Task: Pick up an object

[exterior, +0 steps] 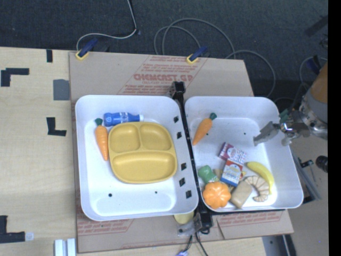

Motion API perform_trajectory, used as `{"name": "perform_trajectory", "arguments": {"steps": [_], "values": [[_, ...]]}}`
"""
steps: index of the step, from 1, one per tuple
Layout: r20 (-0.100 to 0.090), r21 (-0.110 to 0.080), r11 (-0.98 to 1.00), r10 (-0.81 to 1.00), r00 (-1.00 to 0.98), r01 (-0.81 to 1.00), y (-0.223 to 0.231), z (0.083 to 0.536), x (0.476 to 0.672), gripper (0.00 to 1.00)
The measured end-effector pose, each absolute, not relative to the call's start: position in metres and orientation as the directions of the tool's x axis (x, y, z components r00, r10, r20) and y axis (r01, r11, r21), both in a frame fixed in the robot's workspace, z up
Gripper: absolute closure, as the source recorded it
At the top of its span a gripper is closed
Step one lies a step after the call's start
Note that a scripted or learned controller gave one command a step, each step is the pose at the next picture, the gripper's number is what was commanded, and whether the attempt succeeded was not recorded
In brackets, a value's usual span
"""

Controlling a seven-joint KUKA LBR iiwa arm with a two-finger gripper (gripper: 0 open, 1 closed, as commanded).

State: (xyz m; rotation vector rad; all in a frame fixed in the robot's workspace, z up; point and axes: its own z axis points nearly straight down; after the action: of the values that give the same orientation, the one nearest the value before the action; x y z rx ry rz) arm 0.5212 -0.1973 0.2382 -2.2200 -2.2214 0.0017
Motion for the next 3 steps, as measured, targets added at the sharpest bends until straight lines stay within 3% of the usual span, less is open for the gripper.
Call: {"name": "perform_trajectory", "arguments": {"steps": [1, 2, 3], "values": [[0.006, -0.013, 0.007, 1.0, -0.007, 1.0, -0.121, 0.123, 0.536, 0.0], [-0.008, -0.001, 0.005, 1.0, -0.005, 1.0, -0.11, 0.084, 0.608, 0.0], [-0.005, 0.002, 0.001, 1.0, -0.001, 1.0, -0.105, 0.085, 0.658, 0.0]]}}
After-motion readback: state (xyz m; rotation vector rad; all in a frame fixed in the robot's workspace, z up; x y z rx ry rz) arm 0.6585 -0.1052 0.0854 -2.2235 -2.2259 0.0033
